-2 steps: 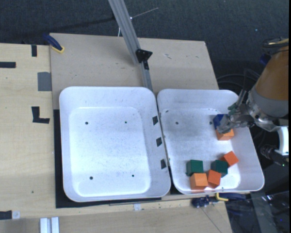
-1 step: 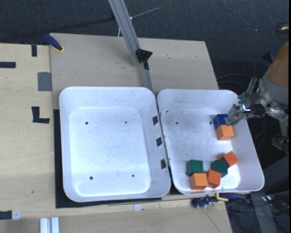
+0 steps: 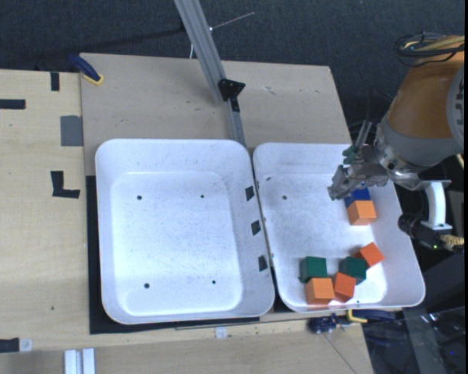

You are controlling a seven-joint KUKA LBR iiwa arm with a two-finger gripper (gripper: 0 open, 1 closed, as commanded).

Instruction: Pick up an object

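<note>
My gripper [image 3: 348, 185] hangs over the back right part of the right bin [image 3: 296, 209], reaching in from the right. Just right of and below it lie a blue block [image 3: 359, 195] and an orange block [image 3: 362, 213], touching each other. Near the bin's front right sit a cluster: a red-orange block [image 3: 370, 254], a dark green block [image 3: 353, 268], another green block [image 3: 313, 267], an orange block [image 3: 320, 289] and a red-orange block [image 3: 344, 285]. I see nothing between the gripper's tips from this angle.
The left bin [image 3: 175, 224] stands beside the right one. A metal pole [image 3: 207, 45] slants from the top down to the bins' shared back edge. The arm's grey and orange body [image 3: 425, 115] covers the area right of the right bin.
</note>
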